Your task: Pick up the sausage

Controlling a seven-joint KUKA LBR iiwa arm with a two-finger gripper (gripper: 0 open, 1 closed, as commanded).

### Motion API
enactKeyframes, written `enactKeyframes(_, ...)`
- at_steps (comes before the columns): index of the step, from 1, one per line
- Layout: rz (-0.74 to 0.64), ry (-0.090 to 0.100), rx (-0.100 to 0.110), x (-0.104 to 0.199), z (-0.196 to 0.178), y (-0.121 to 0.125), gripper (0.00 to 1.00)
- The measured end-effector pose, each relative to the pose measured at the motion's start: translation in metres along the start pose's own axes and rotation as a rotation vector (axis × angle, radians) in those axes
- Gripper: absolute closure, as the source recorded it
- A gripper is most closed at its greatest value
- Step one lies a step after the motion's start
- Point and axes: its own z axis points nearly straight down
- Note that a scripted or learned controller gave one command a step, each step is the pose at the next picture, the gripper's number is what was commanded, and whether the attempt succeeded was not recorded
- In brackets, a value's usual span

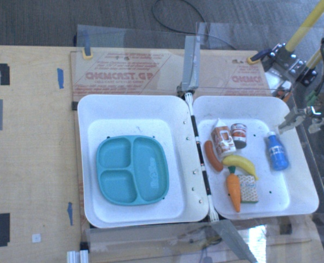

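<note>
In the right bin [301, 201], near its left wall, lies the sausage [212, 155]: reddish-orange, lengthwise running far-to-near w/ a slight tilt. It's flat on the bin floor and nothing grips it. Just to its right a small brown-and-white carton [222, 140] leans over, touching or almost touching the sausage's far end; can't tell which. A short can [238, 135] w/ a dark label stands just right of the carton. A banana [240, 164] sits nearer, right of the sausage's near end, close beside it. Below the banana: a carrot [234, 193], tip pointing near, and next to it on the right a small speckled flat block [249, 189] w/ a green edge, touching the carrot. A blue bottle [277, 153] w/ a white cap lies apart from the rest, toward the bin's right side.

The gripper [301, 118] hangs over the far right edge of the right bin, just beyond the blue bottle's cap, well apart from the sausage. It's partly at the frame edge and cluttered w/ cables, so whether it's spread or pressed together: can't tell. Nothing is seen held in it.

The left bin [90, 114] holds a teal divided plate [132, 170], 3 compartments, approx. centred. Between the bins runs a hinged white rim. Beyond both bins is a brown board w/ red lettering [118, 75].
</note>
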Motion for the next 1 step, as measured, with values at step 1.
enactKeyframes(1, -0.255, 0.004, -0.007, -0.0205, 0.176, -0.0078, 0.0)
